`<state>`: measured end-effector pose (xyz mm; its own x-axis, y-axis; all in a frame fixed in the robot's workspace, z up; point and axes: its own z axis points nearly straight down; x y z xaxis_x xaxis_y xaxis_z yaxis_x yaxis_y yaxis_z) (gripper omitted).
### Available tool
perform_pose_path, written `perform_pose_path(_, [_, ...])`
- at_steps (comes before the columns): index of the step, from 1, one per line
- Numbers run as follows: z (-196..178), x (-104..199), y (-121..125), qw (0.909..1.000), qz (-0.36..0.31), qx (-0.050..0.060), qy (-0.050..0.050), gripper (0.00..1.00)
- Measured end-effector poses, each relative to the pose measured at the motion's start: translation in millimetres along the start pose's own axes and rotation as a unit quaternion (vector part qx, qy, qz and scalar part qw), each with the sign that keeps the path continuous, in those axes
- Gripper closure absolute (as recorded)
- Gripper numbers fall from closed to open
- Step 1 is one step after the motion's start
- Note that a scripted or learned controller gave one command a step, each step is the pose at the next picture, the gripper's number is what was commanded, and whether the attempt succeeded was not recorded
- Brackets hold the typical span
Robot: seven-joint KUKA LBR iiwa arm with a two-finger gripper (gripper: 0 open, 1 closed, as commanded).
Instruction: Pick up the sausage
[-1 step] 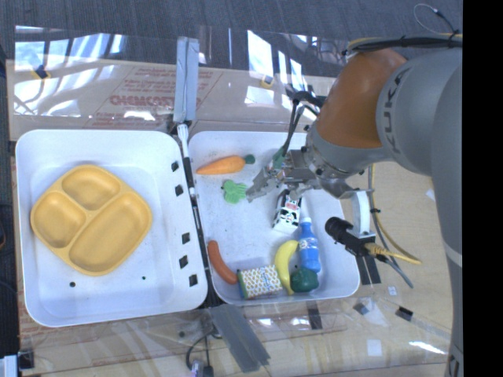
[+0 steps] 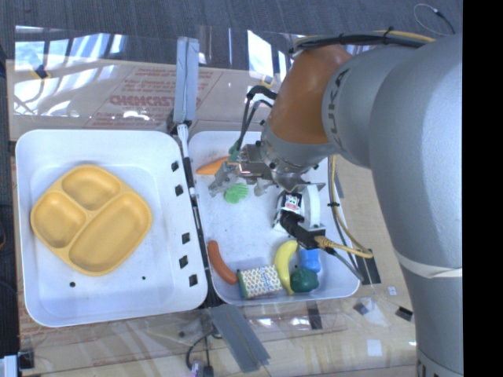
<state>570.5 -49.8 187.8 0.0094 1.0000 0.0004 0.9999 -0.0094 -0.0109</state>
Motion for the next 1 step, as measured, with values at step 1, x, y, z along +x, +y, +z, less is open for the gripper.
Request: perform_pose_path(1, [0.2,111.7,-39.6,0.9995,-0.031,-0.001,-0.001,0.00])
